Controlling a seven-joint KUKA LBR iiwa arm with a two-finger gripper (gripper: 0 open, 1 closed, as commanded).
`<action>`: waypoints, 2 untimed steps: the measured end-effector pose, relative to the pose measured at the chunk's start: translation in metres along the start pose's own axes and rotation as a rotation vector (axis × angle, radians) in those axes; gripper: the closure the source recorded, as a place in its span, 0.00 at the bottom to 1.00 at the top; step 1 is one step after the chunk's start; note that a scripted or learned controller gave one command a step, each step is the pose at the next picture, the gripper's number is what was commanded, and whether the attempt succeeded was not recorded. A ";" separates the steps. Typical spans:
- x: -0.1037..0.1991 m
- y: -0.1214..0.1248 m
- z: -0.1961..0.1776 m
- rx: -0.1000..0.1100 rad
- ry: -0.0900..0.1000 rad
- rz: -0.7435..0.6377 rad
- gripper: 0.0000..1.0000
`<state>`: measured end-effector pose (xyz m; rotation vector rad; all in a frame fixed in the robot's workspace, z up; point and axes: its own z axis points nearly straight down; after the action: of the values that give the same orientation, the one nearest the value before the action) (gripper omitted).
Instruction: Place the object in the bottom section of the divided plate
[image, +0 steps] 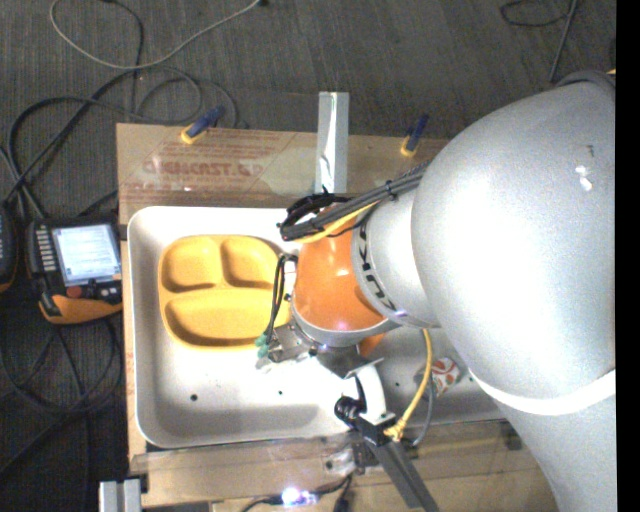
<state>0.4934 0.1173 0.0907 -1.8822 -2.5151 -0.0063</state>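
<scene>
A yellow divided plate (215, 290) lies in the left white bin (150, 400), with two small sections at the top and one wide section at the bottom (210, 320). My gripper (268, 350) hangs below the orange wrist band (335, 290), just off the plate's lower right rim and low over the bin floor. Small green parts show at its tip. The arm hides anything it may be holding.
The large grey arm body (520, 250) covers most of the right bin. A small white and red item (447, 372) peeks out beneath it. A yellow cable (420, 395) loops by the bin's front rim. A handheld screen (80, 252) lies left of the bench.
</scene>
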 end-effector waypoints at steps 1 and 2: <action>0.010 0.039 -0.097 0.006 -0.003 -0.395 1.00; 0.013 0.087 -0.029 0.007 -0.003 -0.541 1.00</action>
<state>0.5726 0.1546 0.1201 -1.1418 -2.9254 0.0058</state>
